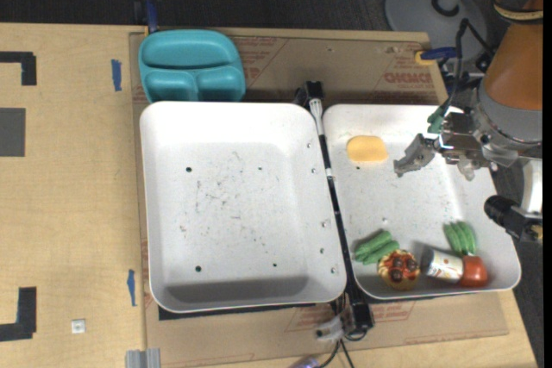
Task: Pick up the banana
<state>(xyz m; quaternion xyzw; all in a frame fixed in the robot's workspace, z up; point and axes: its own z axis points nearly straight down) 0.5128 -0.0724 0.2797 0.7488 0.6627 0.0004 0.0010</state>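
A short, rounded yellow piece of fruit (367, 149) lies near the back left of the right bin (405, 211); it is the yellow item in view, and its shape is too blobby to tell whether it is a banana. My gripper (438, 165) hovers just to the right of it, over the bin's back half. One grey finger (413, 158) points down-left toward the fruit and stops a short gap away from it. The fingers stand apart with nothing between them.
Along the right bin's front edge lie two green pods (375, 246) (460, 235), a round orange-brown item (398, 267), a small bottle (442, 265) and a red tomato (475, 272). The left bin (233, 202) sits beside it. A teal divided tray (191, 65) stands behind the left bin.
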